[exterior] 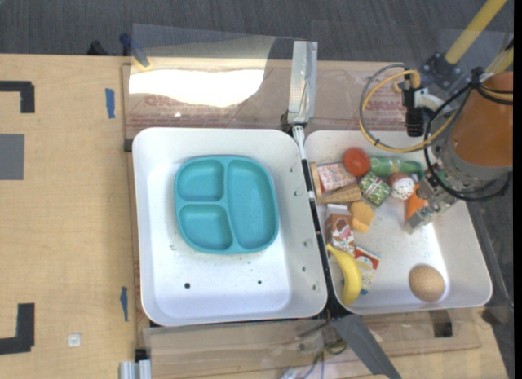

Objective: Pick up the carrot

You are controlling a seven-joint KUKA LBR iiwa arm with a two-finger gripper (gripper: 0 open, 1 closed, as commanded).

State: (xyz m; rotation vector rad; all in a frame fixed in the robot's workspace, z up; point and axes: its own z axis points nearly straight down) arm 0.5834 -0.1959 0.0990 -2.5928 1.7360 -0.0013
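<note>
The carrot (415, 203) is a small orange piece in the right bin (465, 243), near its right wall and just right of a white-and-red ball (401, 186). My gripper (420, 215) comes down from the grey and orange arm at the right edge. Its tip sits right at the carrot's lower right side, and the wrist hides part of the carrot. I cannot make out whether the carrot is gripped or merely touched.
The right bin also holds a red tomato (356, 160), a green vegetable (396, 165), a green box (375, 189), a pink box (332, 177), a cheese cube (363, 216), a banana (348, 273) and a brown egg (426, 282). In the left bin (155, 279) lies a teal divided plate (227, 204).
</note>
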